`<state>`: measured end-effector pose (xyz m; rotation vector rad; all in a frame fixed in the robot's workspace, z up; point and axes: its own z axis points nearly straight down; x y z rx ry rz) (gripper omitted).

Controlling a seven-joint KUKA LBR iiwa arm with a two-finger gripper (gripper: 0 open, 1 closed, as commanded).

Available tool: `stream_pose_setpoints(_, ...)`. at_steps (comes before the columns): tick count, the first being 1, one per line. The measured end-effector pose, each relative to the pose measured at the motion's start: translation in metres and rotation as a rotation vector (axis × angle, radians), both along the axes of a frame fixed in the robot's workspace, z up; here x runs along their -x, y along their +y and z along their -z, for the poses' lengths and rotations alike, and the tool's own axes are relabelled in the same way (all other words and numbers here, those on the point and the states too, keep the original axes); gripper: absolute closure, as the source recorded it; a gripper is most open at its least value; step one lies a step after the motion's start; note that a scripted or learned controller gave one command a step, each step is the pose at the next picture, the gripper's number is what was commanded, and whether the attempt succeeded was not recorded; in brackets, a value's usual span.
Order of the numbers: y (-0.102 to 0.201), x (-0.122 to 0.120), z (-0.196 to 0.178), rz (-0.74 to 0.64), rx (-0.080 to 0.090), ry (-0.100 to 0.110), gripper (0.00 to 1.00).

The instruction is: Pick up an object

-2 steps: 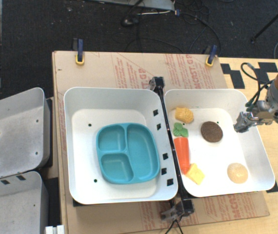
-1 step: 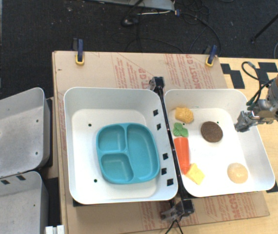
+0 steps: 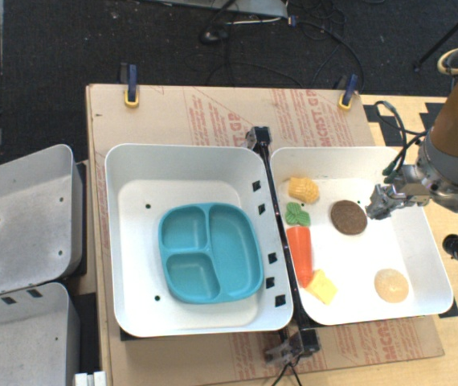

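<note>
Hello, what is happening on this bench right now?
A grey robot arm reaches in from the right, and its claw hovers over the right bin, just beside a brown round disc. Nothing is visibly held. Toy corn, a carrot, a yellow wedge and a pale round piece lie around. The left bin holds a teal divided tray.

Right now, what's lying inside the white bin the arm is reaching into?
The right bin holds toy food: a yellow corn piece, an orange carrot with green top, a yellow wedge, a brown disc and a pale bun. The claw hides a patch of floor.
</note>
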<state>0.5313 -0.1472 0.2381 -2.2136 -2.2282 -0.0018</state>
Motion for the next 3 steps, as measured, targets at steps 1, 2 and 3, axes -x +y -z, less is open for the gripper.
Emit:
stream_pose_setpoints(1, 0.051, 0.004, -0.009, -0.001, 0.0, 0.0, 1.0)
stream_pose_setpoints(2, 0.114, 0.004, -0.01, -0.002, -0.001, 0.001, 1.0)
stream_pose_setpoints(3, 0.175, 0.009, 0.002, -0.002, -0.001, 0.002, 1.0)
